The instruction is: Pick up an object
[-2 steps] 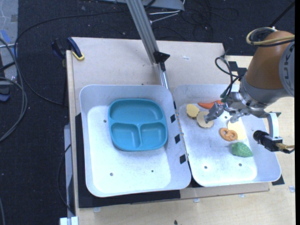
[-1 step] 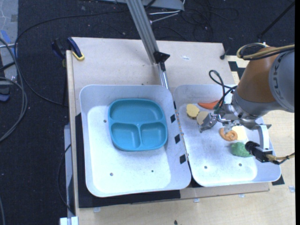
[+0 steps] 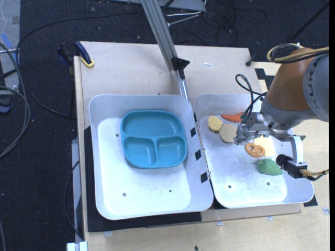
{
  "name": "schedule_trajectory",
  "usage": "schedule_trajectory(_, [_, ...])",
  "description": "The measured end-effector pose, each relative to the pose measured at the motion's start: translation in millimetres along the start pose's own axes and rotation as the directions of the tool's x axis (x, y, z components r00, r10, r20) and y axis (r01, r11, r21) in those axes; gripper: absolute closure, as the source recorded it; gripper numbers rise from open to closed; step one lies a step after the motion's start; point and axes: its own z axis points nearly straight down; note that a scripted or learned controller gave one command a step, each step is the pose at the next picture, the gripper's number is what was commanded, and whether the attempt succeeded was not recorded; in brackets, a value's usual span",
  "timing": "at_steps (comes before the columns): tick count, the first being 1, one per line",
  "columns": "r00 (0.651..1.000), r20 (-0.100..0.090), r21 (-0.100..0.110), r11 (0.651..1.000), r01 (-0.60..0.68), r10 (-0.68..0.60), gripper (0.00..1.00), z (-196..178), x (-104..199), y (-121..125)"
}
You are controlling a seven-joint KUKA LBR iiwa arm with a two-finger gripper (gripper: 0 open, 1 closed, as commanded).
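Gripper [image 3: 245, 135] hangs low in the right bin [image 3: 230, 190], near its far edge, just beside a beige piece [image 3: 227, 134] and an orange pretzel [image 3: 255, 150]; its opening cannot be told. Crowded pieces risk a nudge instead of a grasp.

Blue divided plate [image 3: 154, 139], white bins [image 3: 110, 192], orange pretzel [image 3: 255, 150], green leafy piece [image 3: 269, 167], yellow piece [image 3: 215, 123], grey arm [image 3: 298, 95]
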Motion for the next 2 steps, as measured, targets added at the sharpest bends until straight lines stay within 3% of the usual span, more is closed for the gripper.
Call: schedule_trajectory(2, [1.000, 0.001, -0.006, 1.000, 0.003, -0.003, 1.00, -115, -1, -3])
